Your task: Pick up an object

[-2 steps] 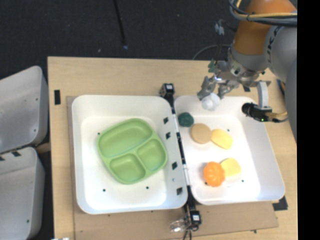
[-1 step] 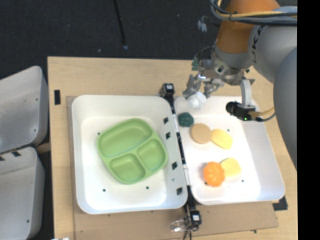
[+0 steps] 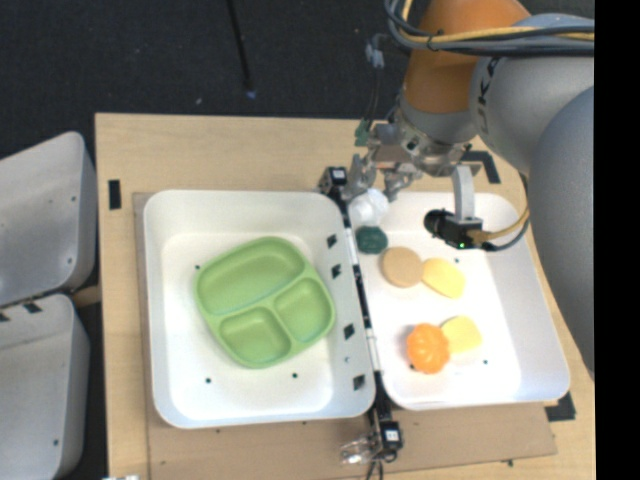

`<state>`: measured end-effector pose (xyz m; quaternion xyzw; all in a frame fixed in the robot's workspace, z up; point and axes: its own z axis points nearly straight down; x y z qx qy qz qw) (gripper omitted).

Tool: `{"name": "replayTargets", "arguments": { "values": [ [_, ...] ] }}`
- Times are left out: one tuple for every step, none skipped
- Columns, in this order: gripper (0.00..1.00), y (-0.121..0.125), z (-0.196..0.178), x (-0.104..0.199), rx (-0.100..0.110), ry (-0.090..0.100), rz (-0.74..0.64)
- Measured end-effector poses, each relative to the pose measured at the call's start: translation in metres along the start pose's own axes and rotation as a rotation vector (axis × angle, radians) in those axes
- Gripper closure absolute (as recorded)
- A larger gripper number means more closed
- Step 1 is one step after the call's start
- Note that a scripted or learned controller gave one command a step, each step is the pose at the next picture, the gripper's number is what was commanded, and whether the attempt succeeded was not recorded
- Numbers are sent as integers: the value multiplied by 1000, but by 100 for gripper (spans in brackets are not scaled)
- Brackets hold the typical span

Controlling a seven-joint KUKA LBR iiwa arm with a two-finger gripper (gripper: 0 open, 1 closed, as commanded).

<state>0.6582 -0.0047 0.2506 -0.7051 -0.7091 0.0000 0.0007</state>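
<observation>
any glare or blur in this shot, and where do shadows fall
Camera view: mildly soft throughout; the white right bin looks nearly blown out, the hand area is blurry and cluttered, and soft shadows sit beside the green tray and under the orange object.

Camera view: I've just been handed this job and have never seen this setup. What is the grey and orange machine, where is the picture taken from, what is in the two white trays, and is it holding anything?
The picture comes from one fixed camera above the bench, looking down at a slant. The grey robot arm with an orange band reaches in from the right. Its gripper hangs over the far left corner of the right shallow white bin.

The left shallow white bin holds a green plastic tray with three compartments.

The right bin holds a small white rounded object just under the gripper, a dark green round piece, a tan disc, a yellow oval piece, an orange pumpkin-shaped toy and a pale yellow block.

I cannot tell whether anything is held.
</observation>
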Motion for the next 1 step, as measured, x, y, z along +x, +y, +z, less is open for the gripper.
{"name": "replayTargets", "arguments": {
  "values": [
    [100, 1, 6, 52, 1, -1, 0]
  ]
}}
